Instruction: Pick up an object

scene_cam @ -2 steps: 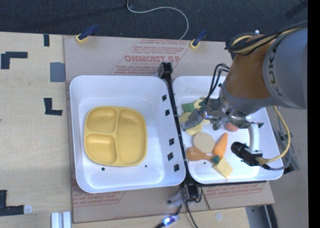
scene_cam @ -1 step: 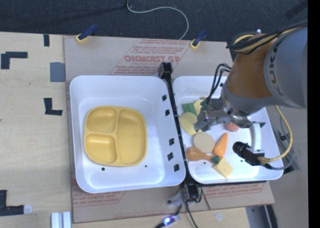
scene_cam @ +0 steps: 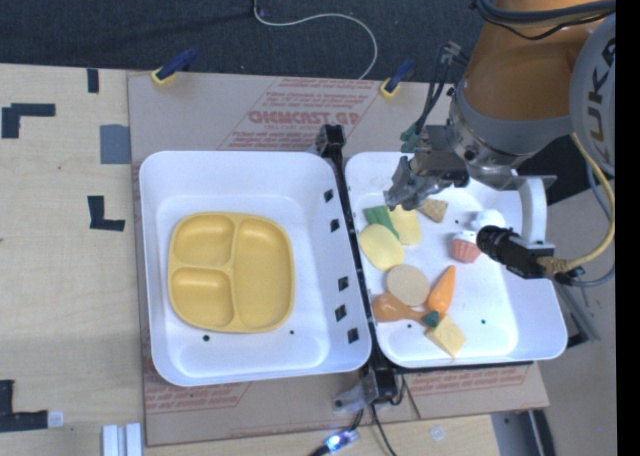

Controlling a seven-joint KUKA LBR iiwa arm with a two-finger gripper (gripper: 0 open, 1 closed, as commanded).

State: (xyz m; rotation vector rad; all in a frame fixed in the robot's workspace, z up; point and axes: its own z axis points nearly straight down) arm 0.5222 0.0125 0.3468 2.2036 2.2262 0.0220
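The right bin (scene_cam: pixel 520 336) holds several toy foods: a pale yellow piece (scene_cam: pixel 380 246), a green piece (scene_cam: pixel 380 217), a round beige disc (scene_cam: pixel 407 283), an orange carrot (scene_cam: pixel 441 288), a pink cupcake (scene_cam: pixel 464 247), a tan bit (scene_cam: pixel 434 210), a yellow wedge (scene_cam: pixel 446 336) and an orange-brown piece (scene_cam: pixel 392 309). My gripper (scene_cam: pixel 408 190) hangs over the bin's upper left part, just above the green piece and a light yellow piece (scene_cam: pixel 406 225). I see nothing held between its fingers.
The left bin (scene_cam: pixel 160 179) contains a yellow divided plate (scene_cam: pixel 232 271). A black divider with clips (scene_cam: pixel 343 244) runs between the bins. A black cylinder (scene_cam: pixel 508 247) on the arm juts over the right bin's right side. Cardboard lies under both bins.
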